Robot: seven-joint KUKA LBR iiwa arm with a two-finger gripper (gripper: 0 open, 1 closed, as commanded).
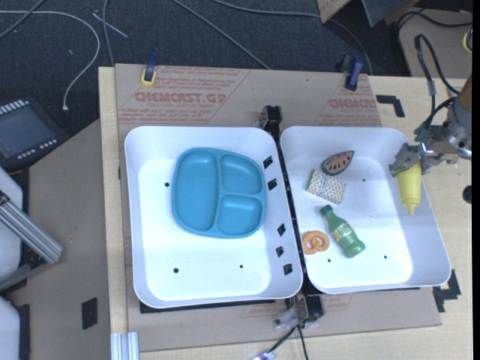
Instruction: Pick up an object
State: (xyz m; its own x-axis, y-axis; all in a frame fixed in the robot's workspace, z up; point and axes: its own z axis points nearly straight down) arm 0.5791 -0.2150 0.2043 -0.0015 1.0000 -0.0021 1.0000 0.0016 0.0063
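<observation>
The gripper pinches the yellow squeeze bottle at its upper end; the bottle's nozzle points toward the right bin's near edge.

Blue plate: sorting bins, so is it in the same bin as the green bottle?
No, the blue plate lies in the left bin; the green bottle lies in the right bin.
</observation>
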